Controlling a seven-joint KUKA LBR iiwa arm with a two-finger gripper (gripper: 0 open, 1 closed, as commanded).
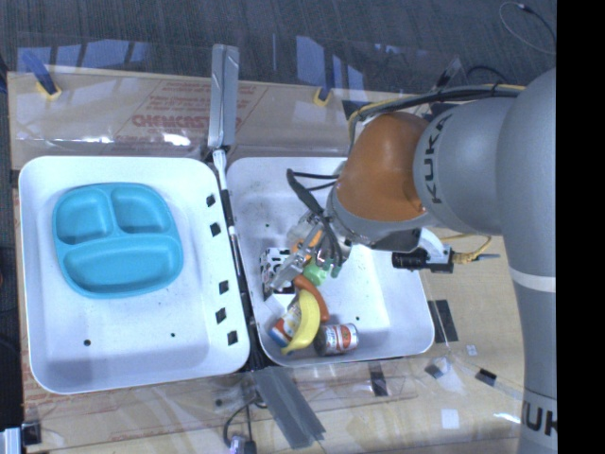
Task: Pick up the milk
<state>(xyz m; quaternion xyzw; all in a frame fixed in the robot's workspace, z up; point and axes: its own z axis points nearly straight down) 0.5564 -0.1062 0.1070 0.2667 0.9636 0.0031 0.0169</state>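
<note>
Two bins; milk point(277, 270), black-and-white carton, lies in right bin point(406, 324) just left of banana point(304, 320) and can point(337, 339). Gripper point(312, 253) sits over it, finger state: cannot tell. Descend centred on carton, avoid banana, close squarely across sides.

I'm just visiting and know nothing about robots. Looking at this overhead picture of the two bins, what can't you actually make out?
- Gripper, camera view: the arm's orange band hides most of it, so its grasp is unclear.
- Milk carton: partly covered by the gripper; print too small to read.
- Can label: blurred.
- Right bin floor: largely hidden under the arm.
- Banana: overlaps other small items, unidentifiable.
</note>
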